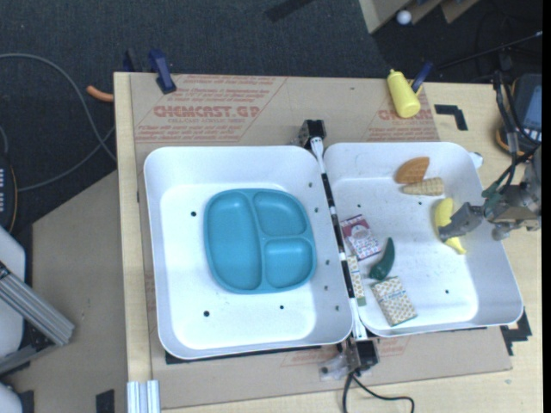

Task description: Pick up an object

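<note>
**Mia:** Where is the gripper (466, 219) now?

**Ben:** It is at the right side of the right bin (491, 295); it sits right by the yellow banana (445, 219); the grey tip looks like it touches the banana, or is just beside it.

**Mia:** Does it have the banana?

**Ben:** I can't tell; the tip is small and a bit blurry; I can't see how wide it is or if anything sits inside it; the banana looks like it lies on the bin floor, near the right wall.

**Mia:** What else is in that bin?

**Ben:** An orange bread piece (412, 169) and a tan cone (424, 187) lie near the top; a green pepper (383, 259), a pink card (358, 235) and a dotted packet (393, 300) lie on the left side; they are well apart from the banana; the blue plate (258, 239) is alone in the left bin (172, 231).

**Mia:** What could go wrong?

**Ben:** I think the banana could slip; it is round and smooth, so a pinch near one end may make it pop out or spin; the bin wall is close too, so the arm could bump it and push the banana away; and if the tip comes down on top of the banana and not around it, it will just press on it and lift nothing.
</note>
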Available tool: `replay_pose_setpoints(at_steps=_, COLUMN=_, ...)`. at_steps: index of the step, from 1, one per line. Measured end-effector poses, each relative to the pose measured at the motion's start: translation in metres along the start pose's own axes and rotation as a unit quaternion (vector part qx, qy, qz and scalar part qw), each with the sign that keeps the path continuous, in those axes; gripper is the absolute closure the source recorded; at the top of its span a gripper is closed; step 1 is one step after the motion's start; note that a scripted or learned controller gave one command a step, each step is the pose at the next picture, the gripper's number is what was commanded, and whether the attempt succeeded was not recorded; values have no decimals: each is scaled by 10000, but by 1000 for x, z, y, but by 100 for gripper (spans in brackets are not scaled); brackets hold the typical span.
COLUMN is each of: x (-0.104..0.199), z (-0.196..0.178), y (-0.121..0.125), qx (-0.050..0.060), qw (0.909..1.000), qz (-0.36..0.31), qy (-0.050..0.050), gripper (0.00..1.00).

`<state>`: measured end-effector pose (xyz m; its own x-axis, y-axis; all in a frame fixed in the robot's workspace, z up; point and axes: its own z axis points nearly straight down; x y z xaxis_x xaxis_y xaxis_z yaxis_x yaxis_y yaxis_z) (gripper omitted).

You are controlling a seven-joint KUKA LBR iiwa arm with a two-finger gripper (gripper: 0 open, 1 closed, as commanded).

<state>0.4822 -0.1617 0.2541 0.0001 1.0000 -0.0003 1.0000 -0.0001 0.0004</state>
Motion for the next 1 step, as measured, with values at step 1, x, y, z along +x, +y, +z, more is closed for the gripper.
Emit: replay_pose_setpoints(at_steps=1, x=-49, z=110, y=53, qx=13, qw=10000, qz=3, qy=5, gripper=0)
